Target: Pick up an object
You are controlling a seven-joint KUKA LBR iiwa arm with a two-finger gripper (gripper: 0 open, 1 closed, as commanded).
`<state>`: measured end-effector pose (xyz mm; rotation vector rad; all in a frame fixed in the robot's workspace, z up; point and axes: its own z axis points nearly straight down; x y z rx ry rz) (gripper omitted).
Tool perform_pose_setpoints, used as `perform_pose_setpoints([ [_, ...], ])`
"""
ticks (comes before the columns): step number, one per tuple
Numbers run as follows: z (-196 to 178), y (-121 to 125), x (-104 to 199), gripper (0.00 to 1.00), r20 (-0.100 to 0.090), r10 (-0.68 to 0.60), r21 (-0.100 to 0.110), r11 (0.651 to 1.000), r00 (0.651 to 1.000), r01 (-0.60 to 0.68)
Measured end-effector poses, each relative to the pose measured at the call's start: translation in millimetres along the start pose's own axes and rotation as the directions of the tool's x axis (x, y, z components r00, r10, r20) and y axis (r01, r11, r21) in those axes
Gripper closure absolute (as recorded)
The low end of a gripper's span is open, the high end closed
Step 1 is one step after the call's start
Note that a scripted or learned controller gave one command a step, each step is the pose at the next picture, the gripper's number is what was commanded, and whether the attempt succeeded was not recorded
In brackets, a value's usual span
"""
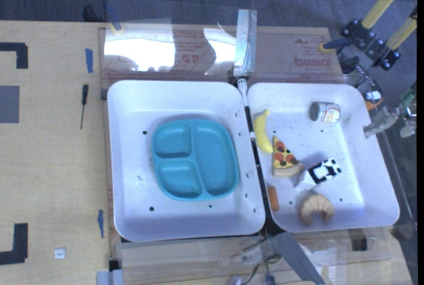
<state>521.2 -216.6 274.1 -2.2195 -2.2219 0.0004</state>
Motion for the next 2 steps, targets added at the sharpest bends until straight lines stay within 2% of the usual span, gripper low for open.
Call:
perform_pose_setpoints([
  [1, 121, -28, 15, 0.0, -0.004, -0.246, 0.005, 0.969, 0.969, 0.246],
  [2, 159, -14, 59, 0.0, 0.012, -0.302, -0.023, 0.953, 0.953, 0.302],
])
